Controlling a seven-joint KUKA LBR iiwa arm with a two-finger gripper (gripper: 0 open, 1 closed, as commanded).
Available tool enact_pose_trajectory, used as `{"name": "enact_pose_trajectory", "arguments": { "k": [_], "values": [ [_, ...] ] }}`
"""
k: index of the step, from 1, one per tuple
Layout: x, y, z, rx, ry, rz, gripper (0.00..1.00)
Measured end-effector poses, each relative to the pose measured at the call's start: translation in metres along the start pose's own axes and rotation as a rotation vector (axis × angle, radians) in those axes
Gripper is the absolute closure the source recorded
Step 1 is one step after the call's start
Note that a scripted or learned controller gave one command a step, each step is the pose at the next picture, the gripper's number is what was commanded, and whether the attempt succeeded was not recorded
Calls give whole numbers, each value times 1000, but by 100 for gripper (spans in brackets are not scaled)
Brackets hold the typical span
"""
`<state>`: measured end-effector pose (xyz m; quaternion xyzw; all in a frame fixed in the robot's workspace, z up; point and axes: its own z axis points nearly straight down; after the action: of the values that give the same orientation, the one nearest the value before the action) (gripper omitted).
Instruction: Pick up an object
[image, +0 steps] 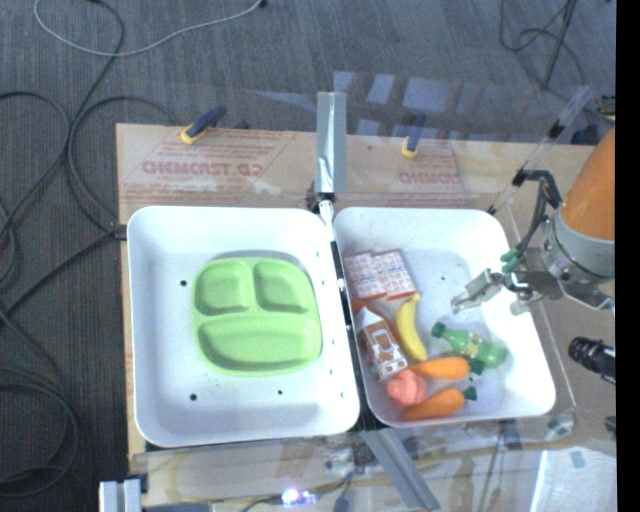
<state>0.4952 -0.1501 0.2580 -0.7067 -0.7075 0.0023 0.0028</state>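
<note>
Hovering at three o'clock over the right bin (520, 395), gripper (488, 290) spread and holding nothing, poised above clutter for a grab. Nearest target: green bottle (470, 345), at five o'clock below, beside carrot (442, 368) and banana (410, 328).

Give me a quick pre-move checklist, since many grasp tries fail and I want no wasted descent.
1. Gripper over the right bin: ok.
2. Gripper holding anything: not ok, nothing between its fingers.
3. Targets within the right bin: ok; green bottle, two carrots, banana, cartons.
4. Items spaced apart for a clean grasp: not ok, they lie crowded together.
5. Green tray in the left bin, out of the way: ok.
6. Finger opening: cannot tell.
</note>
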Motion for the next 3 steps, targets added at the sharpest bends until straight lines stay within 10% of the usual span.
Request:
{"name": "enact_pose_trajectory", "arguments": {
  "k": [1,2,3],
  "values": [
    [-44,-3,35,-1,0,-112,0],
    [-21,-9,152,-2,1,-129,0],
    [-20,-9,148,3,4,-127,100]
  ]
}}
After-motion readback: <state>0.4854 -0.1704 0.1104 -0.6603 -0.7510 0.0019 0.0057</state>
